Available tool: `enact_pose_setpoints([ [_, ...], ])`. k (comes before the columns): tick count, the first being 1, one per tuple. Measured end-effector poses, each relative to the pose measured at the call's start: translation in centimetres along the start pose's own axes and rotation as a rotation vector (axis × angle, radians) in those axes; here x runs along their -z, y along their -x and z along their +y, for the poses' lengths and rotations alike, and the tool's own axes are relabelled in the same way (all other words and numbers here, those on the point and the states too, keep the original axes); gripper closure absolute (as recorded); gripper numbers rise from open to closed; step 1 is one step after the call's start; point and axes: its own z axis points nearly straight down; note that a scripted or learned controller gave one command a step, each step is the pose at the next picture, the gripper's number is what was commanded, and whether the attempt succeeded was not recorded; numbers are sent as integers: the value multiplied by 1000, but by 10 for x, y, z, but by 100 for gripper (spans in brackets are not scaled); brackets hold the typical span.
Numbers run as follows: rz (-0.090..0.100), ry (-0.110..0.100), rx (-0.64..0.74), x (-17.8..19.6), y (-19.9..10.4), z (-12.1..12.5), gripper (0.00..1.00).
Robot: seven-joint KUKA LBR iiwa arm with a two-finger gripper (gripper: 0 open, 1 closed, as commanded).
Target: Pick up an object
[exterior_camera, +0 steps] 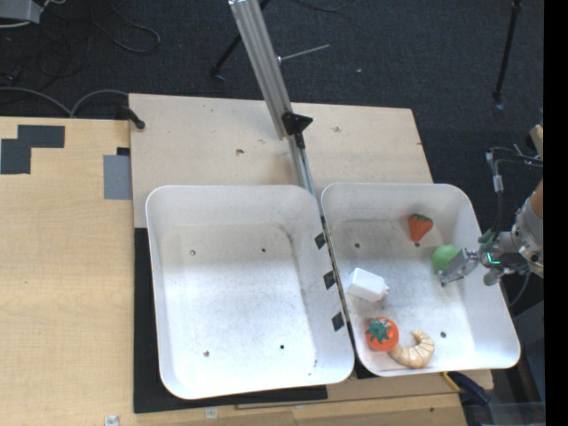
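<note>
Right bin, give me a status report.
End effector at right wall, beside green ball. Nothing seen gripped. Strawberry, white block, tomato, croissant lie apart.

In the right bin, a strawberry is placed far, a block left, and a tomato beside a croissant near.

Robotics lab test bench

Two shallow white bins sit side by side on a plywood bench, with a slanted aluminium extrusion post rising at the far side. Loose cables trail over dark carpet beyond, beside a stand's legs at far right.
</note>
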Motion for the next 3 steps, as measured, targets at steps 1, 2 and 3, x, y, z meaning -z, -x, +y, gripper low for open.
enact_pose_setpoints([
  [1,1,-4,1,-57,3,8,0],
  [2,2,-5,0,-111,2,7,0],
  [3,0,-1,-5,-98,3,8,100],
])
